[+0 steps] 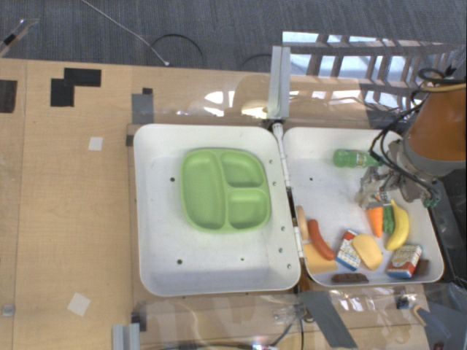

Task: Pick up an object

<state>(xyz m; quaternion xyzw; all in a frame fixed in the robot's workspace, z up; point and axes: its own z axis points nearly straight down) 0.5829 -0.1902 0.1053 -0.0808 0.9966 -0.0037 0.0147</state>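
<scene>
Camera view shows the pincer [377, 192] low over the carrot [375, 220], whose long axis runs toward the bin's near edge; the pincer's state cannot be told.

**A robotics lab bench**

A wooden bench [66, 217] carries two white bins [219, 272] clamped side by side. Black marker patches [75, 83] sit left of the bins, a metal frame [365, 57] stands behind them, loose cables [175, 46] trail over grey carpet [219, 13] beyond, and the arm's orange band [441, 122] hangs above the right bin.
</scene>
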